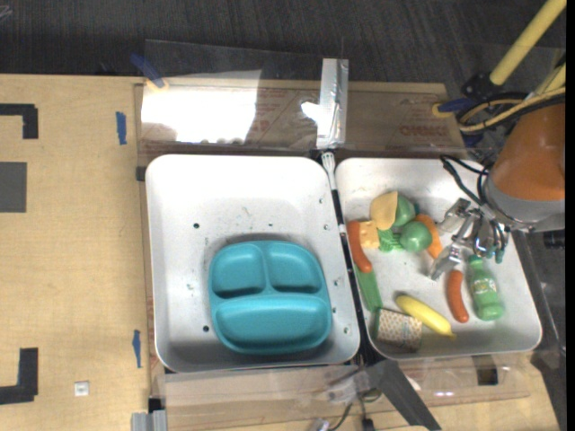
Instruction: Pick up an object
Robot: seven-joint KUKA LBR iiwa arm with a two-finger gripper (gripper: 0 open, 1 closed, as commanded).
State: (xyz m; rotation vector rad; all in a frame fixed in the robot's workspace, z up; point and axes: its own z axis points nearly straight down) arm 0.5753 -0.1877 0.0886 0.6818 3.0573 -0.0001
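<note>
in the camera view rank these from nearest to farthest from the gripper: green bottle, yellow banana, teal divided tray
1. The small green plastic bottle, right bin, just below the gripper.
2. The yellow toy banana, same bin, lower and to the view's left of the gripper.
3. The teal divided plastic tray, far off in the left bin.
</note>
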